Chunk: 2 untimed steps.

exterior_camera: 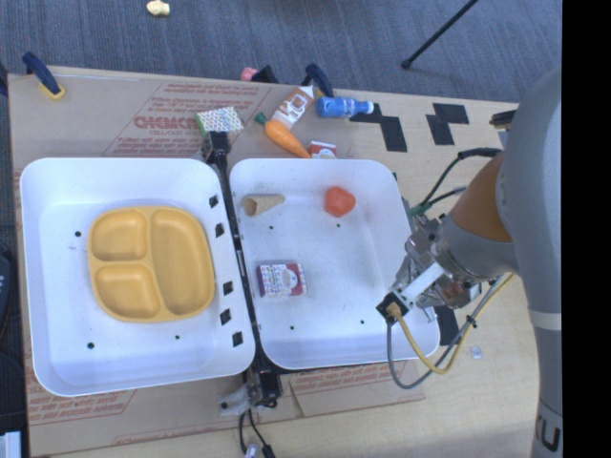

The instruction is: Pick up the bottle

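Note:
A small blue bottle (341,108) lies on its side on the cardboard behind the right bin (315,346). A white bottle with an orange label (295,106) lies just to its left. Both are outside the bins. My gripper (421,249) hangs over the right rim of the right bin, well forward and to the right of both bottles. Nothing shows between it and the bin floor.
The right bin holds a tan cone (263,202), a red ball-like thing (339,201) and a red-and-white packet (281,280). A yellow divided plate (151,261) lies in the left bin (48,351). A carrot (285,138), a small box (323,148) and a patterned box (219,120) lie behind the bins.

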{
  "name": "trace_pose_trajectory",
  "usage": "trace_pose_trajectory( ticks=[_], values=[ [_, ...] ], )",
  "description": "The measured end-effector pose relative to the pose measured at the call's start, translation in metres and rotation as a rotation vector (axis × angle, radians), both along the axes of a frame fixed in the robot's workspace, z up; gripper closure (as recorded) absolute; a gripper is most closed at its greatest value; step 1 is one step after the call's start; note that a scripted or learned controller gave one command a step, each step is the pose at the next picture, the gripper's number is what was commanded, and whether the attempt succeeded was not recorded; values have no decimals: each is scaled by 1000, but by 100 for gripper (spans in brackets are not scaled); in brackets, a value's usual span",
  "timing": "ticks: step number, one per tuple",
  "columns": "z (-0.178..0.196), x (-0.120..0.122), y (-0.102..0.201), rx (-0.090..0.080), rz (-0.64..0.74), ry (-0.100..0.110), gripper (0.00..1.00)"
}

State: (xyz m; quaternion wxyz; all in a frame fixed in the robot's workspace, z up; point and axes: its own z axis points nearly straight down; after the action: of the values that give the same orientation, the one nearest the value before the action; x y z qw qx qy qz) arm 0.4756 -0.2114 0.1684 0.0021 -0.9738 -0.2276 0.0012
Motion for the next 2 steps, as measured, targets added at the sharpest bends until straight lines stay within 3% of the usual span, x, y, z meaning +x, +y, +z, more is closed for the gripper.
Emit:
trace_pose_trajectory(
  ticks=[1, 2],
  values=[
    [9, 0, 59, 0, -251, 3, 100],
    [62, 1, 17, 0, -253, 1, 100]
  ],
)
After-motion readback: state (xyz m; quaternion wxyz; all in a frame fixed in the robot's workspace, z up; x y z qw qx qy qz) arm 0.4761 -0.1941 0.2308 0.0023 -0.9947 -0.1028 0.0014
